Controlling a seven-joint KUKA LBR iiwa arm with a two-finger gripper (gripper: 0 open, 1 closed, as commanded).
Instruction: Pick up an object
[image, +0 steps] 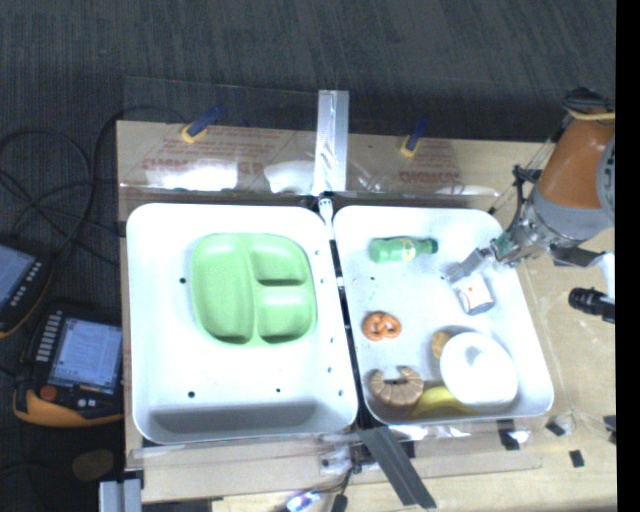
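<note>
My gripper (468, 268) reaches in from the right over the upper right part of the right bin (430, 222). A small white object with a red mark (475, 296) lies just below its tip; whether the two touch cannot be made out. A green bottle (402, 248) lies on its side to the gripper's left. Further down are an orange pretzel-shaped piece (381, 326), a white upturned bowl (478, 368), a brown ring-shaped piece (397, 385) and a yellow banana (440, 402).
The left bin (150, 330) holds a green divided plate (252, 285). A small orange-brown object (440, 343) peeks out from behind the white bowl. A metal strip (331, 140) runs between the bins at the back. Tablets and cables (70, 350) lie on the floor at the left.
</note>
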